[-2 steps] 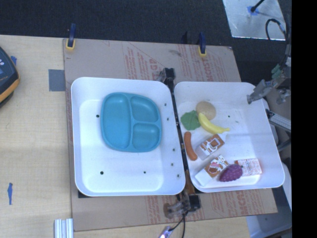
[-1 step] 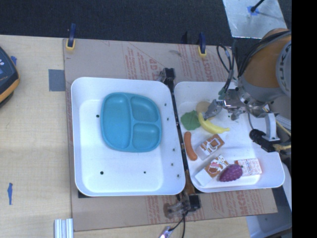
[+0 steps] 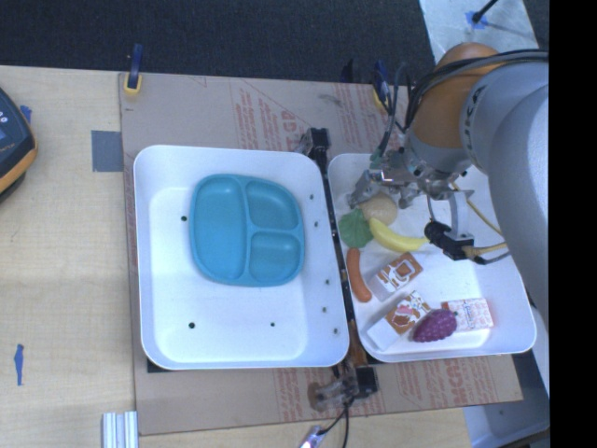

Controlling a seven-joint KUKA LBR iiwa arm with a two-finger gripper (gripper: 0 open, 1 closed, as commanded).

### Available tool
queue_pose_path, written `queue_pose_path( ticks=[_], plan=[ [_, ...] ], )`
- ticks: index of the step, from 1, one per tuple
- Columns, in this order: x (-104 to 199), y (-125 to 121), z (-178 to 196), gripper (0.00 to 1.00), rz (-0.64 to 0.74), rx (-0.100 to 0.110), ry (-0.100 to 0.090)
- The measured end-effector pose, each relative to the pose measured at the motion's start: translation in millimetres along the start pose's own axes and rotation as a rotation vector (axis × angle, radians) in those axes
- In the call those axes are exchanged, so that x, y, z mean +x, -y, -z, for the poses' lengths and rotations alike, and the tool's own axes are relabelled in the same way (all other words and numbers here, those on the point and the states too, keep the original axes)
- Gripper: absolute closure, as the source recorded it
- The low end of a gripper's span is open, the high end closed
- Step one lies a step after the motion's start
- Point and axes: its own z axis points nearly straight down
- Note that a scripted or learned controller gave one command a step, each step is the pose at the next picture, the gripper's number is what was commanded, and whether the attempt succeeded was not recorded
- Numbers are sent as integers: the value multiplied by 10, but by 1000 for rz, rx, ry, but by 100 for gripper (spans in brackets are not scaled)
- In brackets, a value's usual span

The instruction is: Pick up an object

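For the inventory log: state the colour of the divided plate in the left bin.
Light blue; the divided plate shows plainly in the camera view.

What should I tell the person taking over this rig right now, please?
Gripper: low over the far end of the right bin, above the toy food; whether it is open or shut cannot be made out, and nothing is seen held.
Right bin: banana, green vegetable, hot dog, two small cartons, purple grapes, flat box.
Left bin: blue divided plate.
Done: no pick evident.
Left: grasp one object and lift it.
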Motion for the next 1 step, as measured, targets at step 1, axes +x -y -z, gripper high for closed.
queue_pose_path(
  ticks=[1],
  plan=[
    [-149,371,4,0,-1,0,1]
  ],
)
